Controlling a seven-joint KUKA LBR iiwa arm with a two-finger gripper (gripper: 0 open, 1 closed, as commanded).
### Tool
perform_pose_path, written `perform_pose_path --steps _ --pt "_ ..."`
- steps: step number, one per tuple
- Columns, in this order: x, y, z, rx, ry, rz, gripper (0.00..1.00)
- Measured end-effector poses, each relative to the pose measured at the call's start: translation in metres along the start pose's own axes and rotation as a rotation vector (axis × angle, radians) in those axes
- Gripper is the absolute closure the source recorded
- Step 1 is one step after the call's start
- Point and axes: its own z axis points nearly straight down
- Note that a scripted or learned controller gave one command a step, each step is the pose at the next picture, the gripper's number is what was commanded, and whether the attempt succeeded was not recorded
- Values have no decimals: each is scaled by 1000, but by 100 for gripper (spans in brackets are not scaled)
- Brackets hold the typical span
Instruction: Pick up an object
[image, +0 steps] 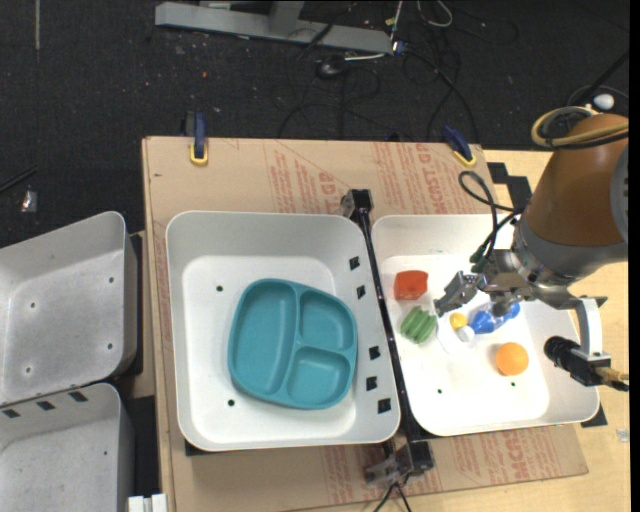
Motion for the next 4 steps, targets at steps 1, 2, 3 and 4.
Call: perform_pose_path --steps 1,2,3,4 --pt "0 2 -5 -11 -1 -2 0" --pt "-2 -1 58 -5 -1 0 0" --pt "5 -1 103 -8 -1 0 0" --pt "5 0 125 -11 -1 0 0"
